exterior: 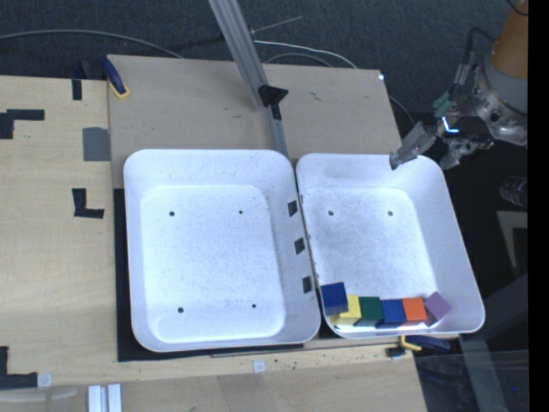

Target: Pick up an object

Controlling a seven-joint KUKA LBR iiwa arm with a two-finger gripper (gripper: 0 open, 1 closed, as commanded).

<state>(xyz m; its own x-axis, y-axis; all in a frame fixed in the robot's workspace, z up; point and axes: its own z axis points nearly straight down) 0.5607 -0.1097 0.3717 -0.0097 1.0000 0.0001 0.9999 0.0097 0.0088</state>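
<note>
Small coloured blocks (382, 307) sit in row along near wall of right white bin (377, 230). We're pre-approach: gripper (410, 151) hovers over far right corner, can't tell finger state. Next: travel to blocks, descend.
</note>
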